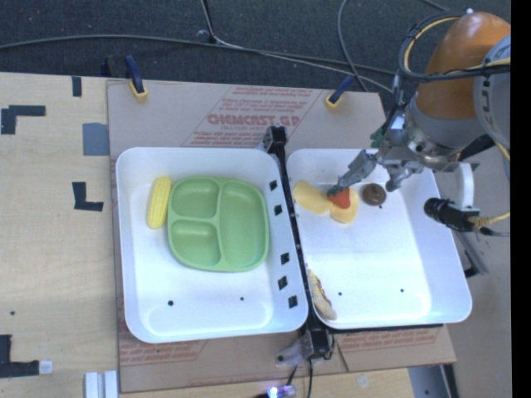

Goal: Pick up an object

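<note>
pincer [342, 191] sits low in the right bin [415, 288], upper middle of the frame, its tip over a small red piece [339, 197] lying on a yellow object [346, 210]; whether the tip is spread or pinching i cannot tell, since the fingers blur into the toys. the red piece lies directly under the tip, so the coming move looks like a straight drop, not a sideways reach. beside it to the left lies a second yellow object [310, 198], its long axis running left to right; a brown ball [374, 195] sits just right. one more small toy [322, 302] rests at the bin's lower left edge. the left bin [141, 305] holds one green divided plate [219, 224] and one corn cob [158, 202], upright in the frame.
</note>
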Controlling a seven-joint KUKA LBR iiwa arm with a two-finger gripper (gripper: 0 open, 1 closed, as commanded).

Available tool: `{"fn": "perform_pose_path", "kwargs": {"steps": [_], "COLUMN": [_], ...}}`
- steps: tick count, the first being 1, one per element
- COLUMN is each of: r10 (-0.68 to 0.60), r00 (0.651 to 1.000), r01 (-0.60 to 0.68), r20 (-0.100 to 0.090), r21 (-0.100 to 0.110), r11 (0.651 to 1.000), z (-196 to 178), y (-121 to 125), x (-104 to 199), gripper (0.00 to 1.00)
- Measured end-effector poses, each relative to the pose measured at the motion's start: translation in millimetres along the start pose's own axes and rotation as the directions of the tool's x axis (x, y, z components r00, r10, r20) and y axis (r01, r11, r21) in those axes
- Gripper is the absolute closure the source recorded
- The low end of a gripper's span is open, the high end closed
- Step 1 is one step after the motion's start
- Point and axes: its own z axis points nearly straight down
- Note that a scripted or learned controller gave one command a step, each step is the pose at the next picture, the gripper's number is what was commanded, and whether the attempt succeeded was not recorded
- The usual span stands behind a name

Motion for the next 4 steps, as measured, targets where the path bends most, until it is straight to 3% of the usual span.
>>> {"fn": "perform_pose_path", "kwargs": {"steps": [1,4], "r10": [-0.003,-0.003], "r00": [1.0,1.0], "r01": [0.003,0.003], "r20": [0.001,0.002], "r21": [-0.013,-0.009], "r11": [1.0,1.0], "z": [-8.0,127.3], "y": [2.3,8.7], "x": [0.3,6.7], "gripper": [0.0,0.0]}}
